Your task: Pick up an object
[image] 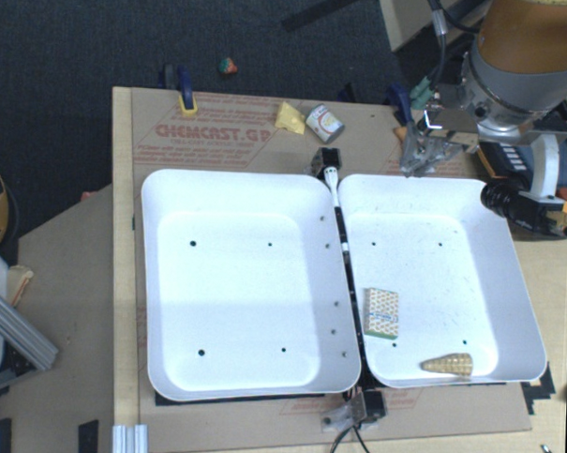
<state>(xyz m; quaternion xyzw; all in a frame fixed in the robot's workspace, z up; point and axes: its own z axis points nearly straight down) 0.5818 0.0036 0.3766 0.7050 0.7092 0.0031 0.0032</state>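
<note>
Two objects lie in the right bin (pixel 506 278). A small flat rectangular pad (pixel 381 312) with a dotted pattern and a green edge rests near the bin's left wall. A tan cone-shaped piece (pixel 448 364) lies on its side close to the front rim. My gripper (pixel 423 158) hangs under the grey and orange arm, above the far rim of the right bin near its left corner. It is well away from both objects, and nothing shows held in it.
The left bin (pixel 169 263) sits beside the right one. On the board behind the bins lie a yellow scrap (pixel 290 118), a small box (pixel 324 123) and blue clamps (pixel 185 85). A black cylinder (pixel 510 199) juts over the right bin's far right corner.
</note>
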